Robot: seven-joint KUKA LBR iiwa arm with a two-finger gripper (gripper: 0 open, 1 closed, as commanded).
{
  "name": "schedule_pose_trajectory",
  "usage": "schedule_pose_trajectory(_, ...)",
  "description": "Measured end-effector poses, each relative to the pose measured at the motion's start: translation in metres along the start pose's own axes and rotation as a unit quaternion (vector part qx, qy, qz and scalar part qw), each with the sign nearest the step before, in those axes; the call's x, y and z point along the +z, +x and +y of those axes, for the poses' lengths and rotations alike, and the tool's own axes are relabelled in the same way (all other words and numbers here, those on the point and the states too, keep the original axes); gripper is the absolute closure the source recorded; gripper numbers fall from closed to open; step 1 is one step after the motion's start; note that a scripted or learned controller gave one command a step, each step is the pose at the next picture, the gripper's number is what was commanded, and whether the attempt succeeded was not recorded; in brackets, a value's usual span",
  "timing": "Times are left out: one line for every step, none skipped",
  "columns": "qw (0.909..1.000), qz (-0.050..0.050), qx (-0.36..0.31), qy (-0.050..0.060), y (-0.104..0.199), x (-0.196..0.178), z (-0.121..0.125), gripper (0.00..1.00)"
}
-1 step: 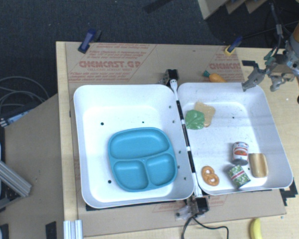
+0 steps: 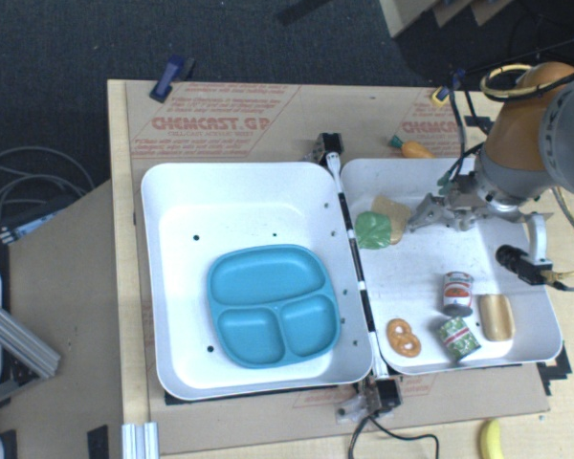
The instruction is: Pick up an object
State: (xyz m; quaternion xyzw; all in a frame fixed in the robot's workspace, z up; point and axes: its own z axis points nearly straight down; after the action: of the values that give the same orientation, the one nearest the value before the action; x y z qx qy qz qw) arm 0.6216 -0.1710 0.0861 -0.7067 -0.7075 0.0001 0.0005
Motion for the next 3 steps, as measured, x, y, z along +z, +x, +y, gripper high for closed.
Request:
schedule_pose_trajectory(1.0, 0.0, 0.001, 0.0, 0.014, 0.002, -0.073, 0.0)
schedule_pose_trajectory(1.0, 0.0, 0.001, 0.001, 0.01, 0.002, -0.14, 0.0)
schedule_pose_trajectory(1.0, -0.001, 0.001, -0.002, 0.01, -0.009, -0.139, 1.0)
